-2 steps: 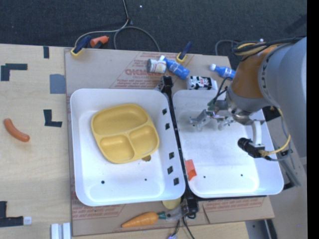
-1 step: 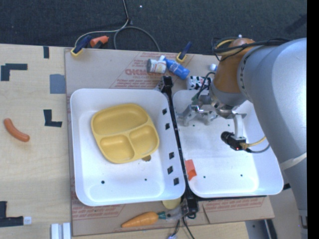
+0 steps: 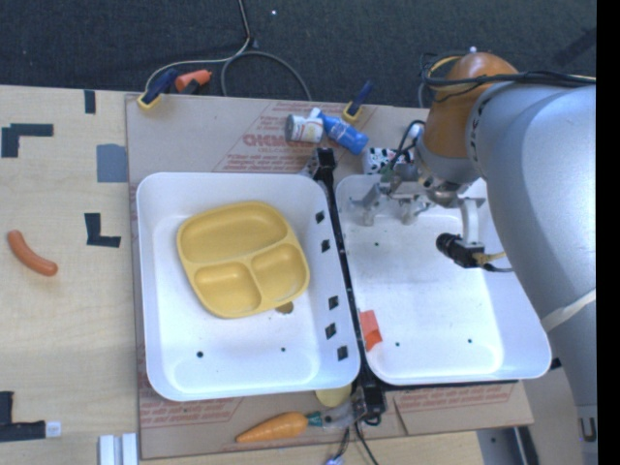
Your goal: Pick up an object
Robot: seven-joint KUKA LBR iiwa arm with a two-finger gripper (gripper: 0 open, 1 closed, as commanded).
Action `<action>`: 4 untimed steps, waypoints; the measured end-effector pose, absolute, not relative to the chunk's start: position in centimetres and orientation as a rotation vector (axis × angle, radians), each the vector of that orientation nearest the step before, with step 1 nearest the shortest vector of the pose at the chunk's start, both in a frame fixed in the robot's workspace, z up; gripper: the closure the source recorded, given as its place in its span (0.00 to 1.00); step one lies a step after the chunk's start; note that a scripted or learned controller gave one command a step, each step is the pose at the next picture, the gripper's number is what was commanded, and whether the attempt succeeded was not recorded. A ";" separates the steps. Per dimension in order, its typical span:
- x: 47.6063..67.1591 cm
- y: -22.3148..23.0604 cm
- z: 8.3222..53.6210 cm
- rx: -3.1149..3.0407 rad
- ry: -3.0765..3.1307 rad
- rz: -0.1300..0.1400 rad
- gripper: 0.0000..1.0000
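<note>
Carrot [image 3: 274,427]: bench's near edge, below the left bin [image 3: 160,289].
Yellow plate [image 3: 243,258]: 3 compartments, left bin's centre.
Gripper [image 3: 387,204]: right bin's [image 3: 436,356] far-left corner, fingers spread, nothing between them.
Bottle [image 3: 327,130]: beyond both bins.

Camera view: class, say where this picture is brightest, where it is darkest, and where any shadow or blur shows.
Camera view: the two white bins are brightest, nearly washed out; the dark floor along the top is dimmest; the yellow plate casts a faint shadow at its lower edge; the arm looms large and slightly soft at the right; the gripper is blurred.
</note>
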State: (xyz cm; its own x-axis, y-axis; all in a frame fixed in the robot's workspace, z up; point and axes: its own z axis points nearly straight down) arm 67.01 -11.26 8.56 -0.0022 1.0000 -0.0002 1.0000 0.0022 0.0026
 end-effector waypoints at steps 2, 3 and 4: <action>66.9 -11.2 9.6 2.214 2.222 -0.002 0.00; 66.9 -3.2 19.1 2.208 2.229 0.013 0.00; 66.8 4.7 18.4 2.213 2.233 0.002 0.00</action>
